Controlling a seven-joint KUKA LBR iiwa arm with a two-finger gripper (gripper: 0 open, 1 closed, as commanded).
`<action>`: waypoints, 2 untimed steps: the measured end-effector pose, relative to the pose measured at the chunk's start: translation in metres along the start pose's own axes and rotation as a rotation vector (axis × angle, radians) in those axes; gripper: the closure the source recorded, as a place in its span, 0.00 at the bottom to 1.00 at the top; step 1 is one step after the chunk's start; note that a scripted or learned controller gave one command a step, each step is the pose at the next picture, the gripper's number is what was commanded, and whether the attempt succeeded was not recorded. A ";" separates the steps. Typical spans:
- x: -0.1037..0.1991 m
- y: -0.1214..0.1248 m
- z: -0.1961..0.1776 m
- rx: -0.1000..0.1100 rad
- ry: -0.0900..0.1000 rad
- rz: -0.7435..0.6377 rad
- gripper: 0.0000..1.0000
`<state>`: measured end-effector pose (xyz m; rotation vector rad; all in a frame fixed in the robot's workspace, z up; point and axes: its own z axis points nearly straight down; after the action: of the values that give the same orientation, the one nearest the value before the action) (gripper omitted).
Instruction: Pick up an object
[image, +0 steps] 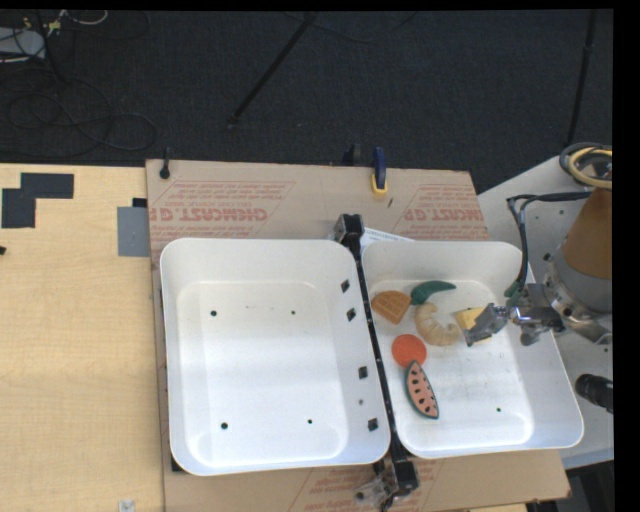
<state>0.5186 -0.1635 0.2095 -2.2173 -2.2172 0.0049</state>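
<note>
The right bin (520, 425) holds several toy foods. An orange waffle-like piece (391, 305) lies near the divider, with a green pepper (432, 291) just behind it. A beige ring (435, 323) sits in the middle, and a small yellow piece (467, 319) lies against its right side. A red-orange disc (408, 350) and a watermelon slice (422, 389) lie nearer the front. My gripper (483, 328) reaches in from the right, low over the bin, right beside the yellow piece. Whether it touches the piece cannot be told.
The left bin (190, 290) stands beside the right one, joined by a black divider rail (362, 330). Both rest on a cardboard sheet (250, 205). The arm's orange band (592, 235) rises at the far right above the bin's edge.
</note>
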 end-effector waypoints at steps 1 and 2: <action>0.064 0.067 0.108 -0.008 -0.003 0.000 0.00; 0.031 0.067 0.121 -0.009 -0.001 0.001 0.00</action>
<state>0.5849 -0.1321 0.0886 -2.2229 -2.2209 -0.0038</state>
